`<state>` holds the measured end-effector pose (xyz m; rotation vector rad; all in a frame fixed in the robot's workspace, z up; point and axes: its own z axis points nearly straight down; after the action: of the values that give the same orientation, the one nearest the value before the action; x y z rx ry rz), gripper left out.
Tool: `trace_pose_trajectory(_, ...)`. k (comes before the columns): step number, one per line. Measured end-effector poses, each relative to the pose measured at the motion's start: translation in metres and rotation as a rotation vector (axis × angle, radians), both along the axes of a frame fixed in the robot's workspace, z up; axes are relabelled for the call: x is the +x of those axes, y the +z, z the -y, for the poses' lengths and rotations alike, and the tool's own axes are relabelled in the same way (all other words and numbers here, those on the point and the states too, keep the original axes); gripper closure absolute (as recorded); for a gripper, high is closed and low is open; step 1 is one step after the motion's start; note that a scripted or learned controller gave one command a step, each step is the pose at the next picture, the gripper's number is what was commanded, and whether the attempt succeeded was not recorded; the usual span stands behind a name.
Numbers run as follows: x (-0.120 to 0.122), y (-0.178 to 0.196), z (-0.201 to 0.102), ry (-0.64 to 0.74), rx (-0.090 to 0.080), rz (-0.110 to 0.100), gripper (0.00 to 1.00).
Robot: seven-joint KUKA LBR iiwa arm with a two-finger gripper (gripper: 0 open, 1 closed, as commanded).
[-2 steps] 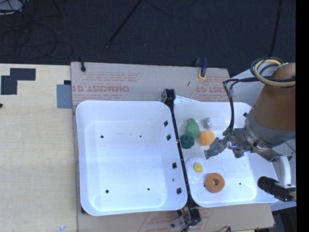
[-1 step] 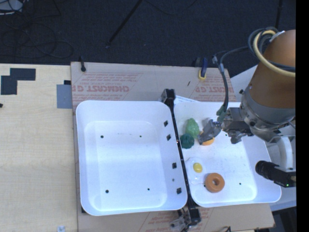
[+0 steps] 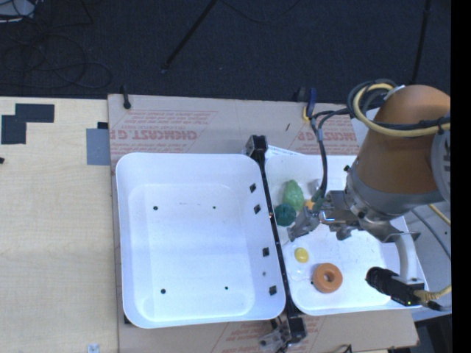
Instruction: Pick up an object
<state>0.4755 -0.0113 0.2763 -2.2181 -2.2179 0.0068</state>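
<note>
In the right bin [image 3: 353, 300] lie a light green lumpy object [image 3: 294, 193], a dark teal object [image 3: 285, 215] just below it, a small yellow piece [image 3: 301, 255] and an orange ring [image 3: 327, 277]. My gripper [image 3: 303, 226] reaches in from the right and hangs low over the bin's left part, its grey fingers right beside the teal object and above the yellow piece. I see nothing between the fingers. The arm's orange band and wrist hide the bin's right part.
The left bin [image 3: 132, 197] stands beside the right one, split from it by a black-clipped divider [image 3: 266, 219]. Both rest on a cardboard sheet [image 3: 176, 127] on the wooden bench. Cables run behind.
</note>
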Motion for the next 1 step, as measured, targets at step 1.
trace_pose_trajectory(1,0.0620,-0.0464,0.0051,0.001,-0.002,0.003,0.00)
